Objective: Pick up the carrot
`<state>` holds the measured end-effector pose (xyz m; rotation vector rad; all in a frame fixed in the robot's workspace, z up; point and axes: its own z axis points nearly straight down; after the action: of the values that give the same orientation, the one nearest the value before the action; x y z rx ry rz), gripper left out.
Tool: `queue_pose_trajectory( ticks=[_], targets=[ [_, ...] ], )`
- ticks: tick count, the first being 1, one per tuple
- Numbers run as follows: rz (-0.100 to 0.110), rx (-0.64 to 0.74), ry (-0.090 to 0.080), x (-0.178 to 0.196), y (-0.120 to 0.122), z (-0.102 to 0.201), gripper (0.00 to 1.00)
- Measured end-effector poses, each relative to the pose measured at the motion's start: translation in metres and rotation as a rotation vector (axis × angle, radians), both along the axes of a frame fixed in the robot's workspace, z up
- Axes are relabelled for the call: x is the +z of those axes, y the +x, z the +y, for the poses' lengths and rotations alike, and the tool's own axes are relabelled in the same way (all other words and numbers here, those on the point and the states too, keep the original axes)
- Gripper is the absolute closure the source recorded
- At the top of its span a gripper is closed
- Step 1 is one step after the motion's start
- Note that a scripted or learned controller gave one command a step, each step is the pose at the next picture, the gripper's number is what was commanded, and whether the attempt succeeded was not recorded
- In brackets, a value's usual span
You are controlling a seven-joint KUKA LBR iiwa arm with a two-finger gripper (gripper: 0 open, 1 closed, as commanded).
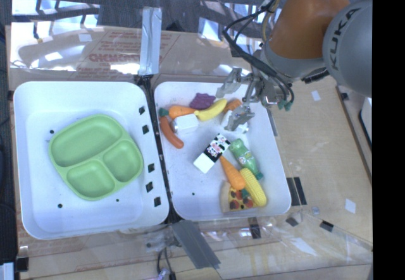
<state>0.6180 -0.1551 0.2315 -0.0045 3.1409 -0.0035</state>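
An orange carrot (232, 173) lies slanted in the right bin (190, 206), between a green vegetable (243, 153) and a corn cob (254, 186). A second, smaller orange piece with a green end (179, 110) lies at the bin's back left. My gripper (235, 102) hangs over the back right of this bin, well behind the carrot. Its fingers (228, 85) are open, straddling the tip of a yellow banana (212, 110) and a small orange piece (235, 105). Nothing is held.
The right bin also holds a purple piece (202, 100), a white block (186, 123), an orange-red sausage (171, 133), a black-and-white carton (212, 152) and a pizza slice (235, 198). The left bin (31, 108) holds a green divided plate (95, 156).
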Motion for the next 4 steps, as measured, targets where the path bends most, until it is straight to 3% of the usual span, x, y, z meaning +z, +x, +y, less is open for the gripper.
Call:
queue_pose_trajectory(
  ticks=[1,2,3,4],
  targets=[
    [0.005,0.126,0.003,-0.069,-0.081,-0.013,0.00],
    [-0.013,0.247,-0.005,-0.134,-0.129,-0.057,0.00],
    [-0.007,0.056,-0.001,-0.135,-0.126,-0.004,0.00],
    [-0.009,0.065,-0.002,-0.124,-0.125,-0.002,1.00]
  ],
)
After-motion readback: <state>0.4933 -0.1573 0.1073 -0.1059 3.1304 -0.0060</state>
